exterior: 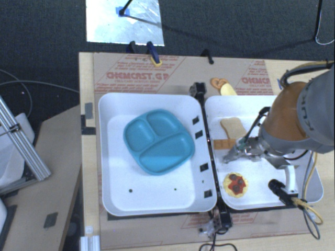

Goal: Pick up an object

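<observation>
Roughly, bench (pixel 172 69): cardboard-topped, bearing two white bins side by side.
Left bin (pixel 112 190): holds a blue divided plate (pixel 158 141), near its middle.
Right bin (pixel 220 106): wooden spatula (pixel 231 131) toward its far edge; small pizza toy (pixel 235 184) near its front edge.
Arm (pixel 296 119): reaches over the right bin's right side.
Gripper (pixel 234 151): low between spatula and pizza toy; finger state cannot be told.
Bench far edge: yellow banana-like toy (pixel 227 89), outside the right bin.
</observation>
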